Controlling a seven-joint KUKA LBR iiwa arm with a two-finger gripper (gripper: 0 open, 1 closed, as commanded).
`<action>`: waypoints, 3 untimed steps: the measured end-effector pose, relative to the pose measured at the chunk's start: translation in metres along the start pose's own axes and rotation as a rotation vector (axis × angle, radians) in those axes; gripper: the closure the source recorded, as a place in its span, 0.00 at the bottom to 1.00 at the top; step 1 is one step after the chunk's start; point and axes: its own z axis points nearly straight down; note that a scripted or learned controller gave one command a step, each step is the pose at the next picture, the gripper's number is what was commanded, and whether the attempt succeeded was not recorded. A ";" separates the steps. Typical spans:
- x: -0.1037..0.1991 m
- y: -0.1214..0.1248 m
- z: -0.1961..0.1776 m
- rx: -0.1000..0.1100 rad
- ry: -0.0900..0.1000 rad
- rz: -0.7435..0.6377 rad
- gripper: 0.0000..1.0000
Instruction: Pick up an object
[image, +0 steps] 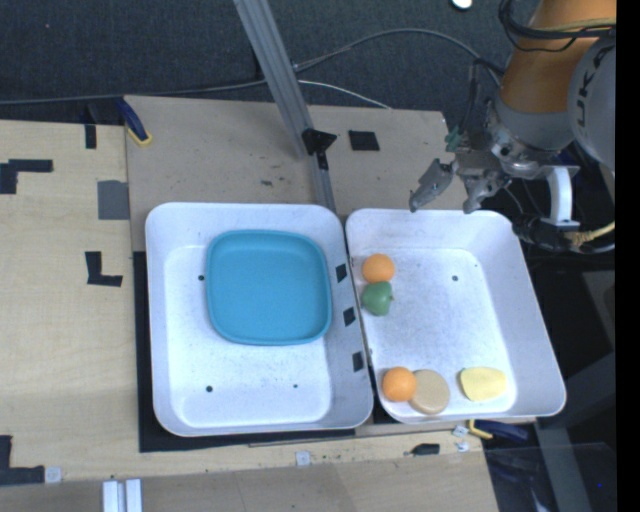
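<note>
**Tool poised over the right bin's far rim, nothing picked yet**

The tool (441, 192) hangs with fingers apart and empty: the approach step. Nearest below-left of it lie an orange ball (378, 268) touching a green ball (377, 298); farther down sit another orange ball (398, 383), a tan disc (431, 391) and a yellow piece (483, 383). Next it must descend over one. The bin wall (352, 262) crowds the near pair. A blue plate (268, 287) lies well left.

Wooden bench (60, 330) — two white bins: left bin (170, 300), right bin (520, 290).
</note>
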 end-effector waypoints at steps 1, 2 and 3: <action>-0.003 0.001 0.043 0.004 0.000 0.000 0.00; -0.007 -0.004 0.105 0.006 0.000 0.000 0.00; -0.005 -0.008 0.148 0.003 0.000 0.000 0.00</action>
